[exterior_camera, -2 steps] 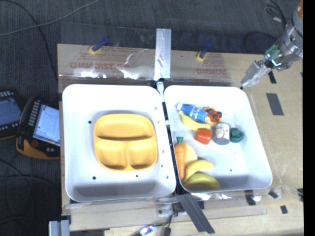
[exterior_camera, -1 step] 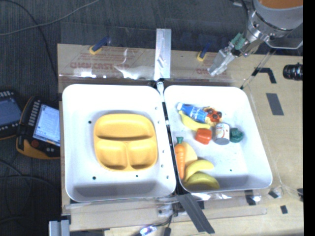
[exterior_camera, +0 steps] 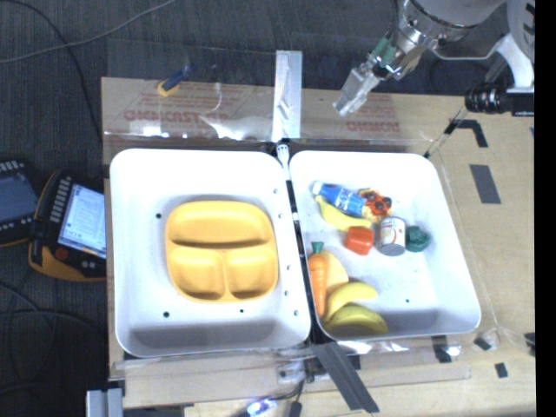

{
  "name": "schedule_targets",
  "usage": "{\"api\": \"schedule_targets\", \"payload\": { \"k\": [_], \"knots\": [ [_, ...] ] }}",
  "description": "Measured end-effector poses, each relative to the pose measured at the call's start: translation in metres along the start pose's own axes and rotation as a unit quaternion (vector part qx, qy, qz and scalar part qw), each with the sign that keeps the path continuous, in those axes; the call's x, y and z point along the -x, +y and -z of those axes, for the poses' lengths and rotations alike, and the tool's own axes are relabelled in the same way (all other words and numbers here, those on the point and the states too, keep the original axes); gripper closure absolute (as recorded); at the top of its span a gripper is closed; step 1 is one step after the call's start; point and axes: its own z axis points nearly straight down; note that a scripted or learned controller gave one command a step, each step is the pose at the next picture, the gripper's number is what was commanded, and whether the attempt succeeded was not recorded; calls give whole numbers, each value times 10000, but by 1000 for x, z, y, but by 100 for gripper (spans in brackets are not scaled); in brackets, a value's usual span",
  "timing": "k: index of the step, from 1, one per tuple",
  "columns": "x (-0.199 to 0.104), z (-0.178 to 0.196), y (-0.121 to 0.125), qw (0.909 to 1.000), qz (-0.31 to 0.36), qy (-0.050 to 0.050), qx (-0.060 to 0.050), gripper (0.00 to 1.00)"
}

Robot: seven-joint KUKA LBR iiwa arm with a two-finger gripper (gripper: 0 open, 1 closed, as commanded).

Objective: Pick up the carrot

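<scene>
The orange carrot (exterior_camera: 319, 278) with a green top lies along the left wall of the right bin (exterior_camera: 443, 233), beside a pale orange piece and a yellow banana (exterior_camera: 350, 295). My gripper (exterior_camera: 351, 99) hangs high above the bench, beyond the far edge of the right bin, well away from the carrot. Its translucent fingers point down and to the left with nothing between them.
The left bin (exterior_camera: 139, 224) holds a yellow divided plate (exterior_camera: 221, 249). In the right bin lie a blue bottle (exterior_camera: 343, 199), a red item (exterior_camera: 359, 241), a small can (exterior_camera: 391, 234), a green piece (exterior_camera: 418, 239) and a second banana (exterior_camera: 355, 321). A handheld device (exterior_camera: 69, 228) lies left of the bench.
</scene>
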Motion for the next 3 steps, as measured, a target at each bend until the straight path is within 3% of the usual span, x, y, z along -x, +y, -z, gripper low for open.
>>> {"api": "schedule_targets", "payload": {
  "k": [1, 2, 3],
  "knots": [
    [-27, -14, 55, 9999, -138, 1, -2, 100],
    [-51, 1, 62, 9904, 1385, -1, 10, 100],
    [-92, 1, 99, 9751, 2217, -1, 10, 100]
  ]
}}
